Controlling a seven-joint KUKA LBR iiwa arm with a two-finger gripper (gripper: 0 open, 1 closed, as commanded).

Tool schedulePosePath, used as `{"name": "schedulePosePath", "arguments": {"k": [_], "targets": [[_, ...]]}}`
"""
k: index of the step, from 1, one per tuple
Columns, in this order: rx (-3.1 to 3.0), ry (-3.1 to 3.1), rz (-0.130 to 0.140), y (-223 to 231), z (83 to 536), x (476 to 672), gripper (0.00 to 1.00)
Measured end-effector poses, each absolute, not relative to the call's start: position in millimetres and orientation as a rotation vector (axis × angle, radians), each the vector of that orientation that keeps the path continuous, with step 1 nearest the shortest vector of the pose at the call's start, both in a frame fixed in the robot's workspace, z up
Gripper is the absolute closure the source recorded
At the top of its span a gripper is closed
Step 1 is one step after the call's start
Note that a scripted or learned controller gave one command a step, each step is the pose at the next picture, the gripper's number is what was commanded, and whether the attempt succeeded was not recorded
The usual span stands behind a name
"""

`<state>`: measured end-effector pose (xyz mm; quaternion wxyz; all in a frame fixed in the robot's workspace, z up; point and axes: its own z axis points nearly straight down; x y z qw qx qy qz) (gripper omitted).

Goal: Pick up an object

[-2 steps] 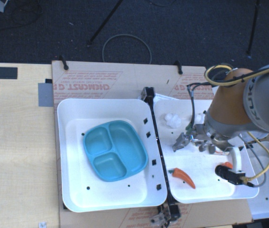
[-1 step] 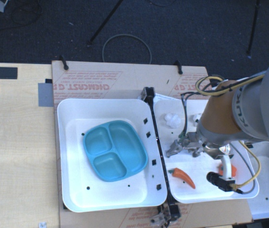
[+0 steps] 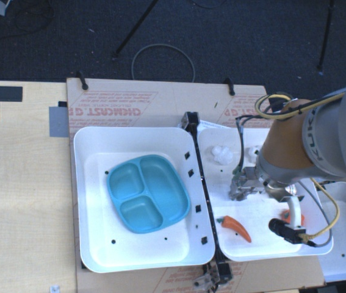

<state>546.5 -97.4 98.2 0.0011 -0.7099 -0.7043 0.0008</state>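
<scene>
At the left lay the pale wooden worktop (image 3: pixel 20 194), which bore two shallow white plastic bins on a cardboard sheet. The left bin (image 3: pixel 93 157) held a light-blue plastic plate with three compartments (image 3: pixel 147 192); it looked stiff, light and slick, best taken by its raised rim. The right bin (image 3: pixel 255 252) held a small orange toy carrot with a green tip (image 3: pixel 236 227) near the front, and a small white crumpled object (image 3: pixel 223 155) near the back, probably soft. The carrot appeared light and narrow, so a pinch across its middle would suit. The end effector (image 3: pixel 244 186) hung low between these two, touching neither; whether it was apart or together could not be told. Beyond the worktop the floor was dark carpet.
</scene>
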Motion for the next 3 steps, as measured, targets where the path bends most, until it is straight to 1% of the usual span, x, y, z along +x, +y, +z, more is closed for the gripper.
{"name": "schedulePosePath", "arguments": {"k": [1,2,3], "targets": [[-2.226,-2.215,0.002,-106.8,147.8,540.7,1.0],[-2.222,-2.222,-0.002,-107.4,195.2,550.2,1.0],[-2.22,-2.221,0.001,-108.4,221.5,550.3,1.0]]}}
